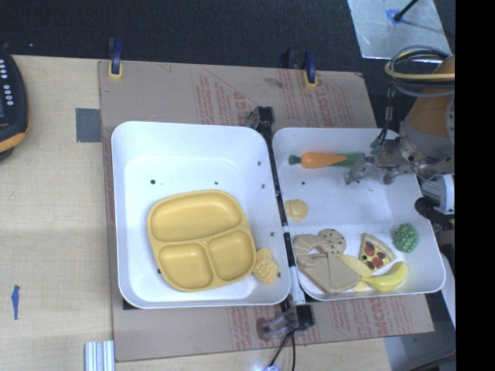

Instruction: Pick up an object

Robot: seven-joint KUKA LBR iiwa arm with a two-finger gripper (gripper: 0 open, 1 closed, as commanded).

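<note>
The gripper hangs over the right bin's far edge, just beside the toy carrot.

This looks like a robotics lab or test cell rather than a home. A wooden bench carries a cardboard sheet held down by blue clamps, with two shallow white bins set on it — the food in them is toy plastic. A handheld control pendant, probably the robot's, lies at the left edge, and a cable loops above the grey arm — rig hardware throughout.
</note>
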